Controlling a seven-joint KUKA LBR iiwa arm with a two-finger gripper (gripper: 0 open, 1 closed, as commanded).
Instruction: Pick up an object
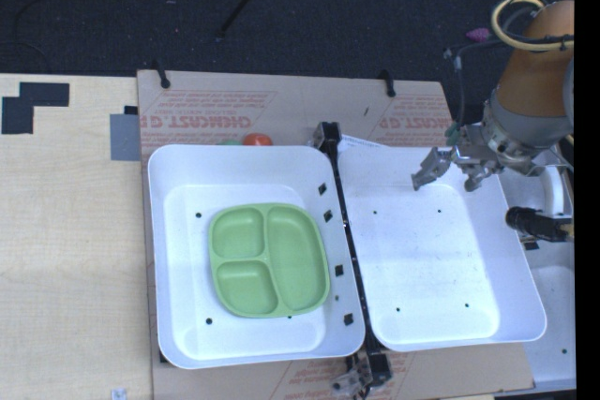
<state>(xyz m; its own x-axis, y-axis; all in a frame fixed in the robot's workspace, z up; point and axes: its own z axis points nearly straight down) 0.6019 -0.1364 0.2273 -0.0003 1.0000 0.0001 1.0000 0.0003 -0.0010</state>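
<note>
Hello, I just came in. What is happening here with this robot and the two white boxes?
A grey and orange robot arm reaches in from the right, and its pincer hangs over the far right part of the right bin. Nothing is between its fingers, which stand apart. The one thing to pick up, a green divided plate, lies flat in the left bin, across the divider from the pincer. So no object has been picked up yet.
</note>
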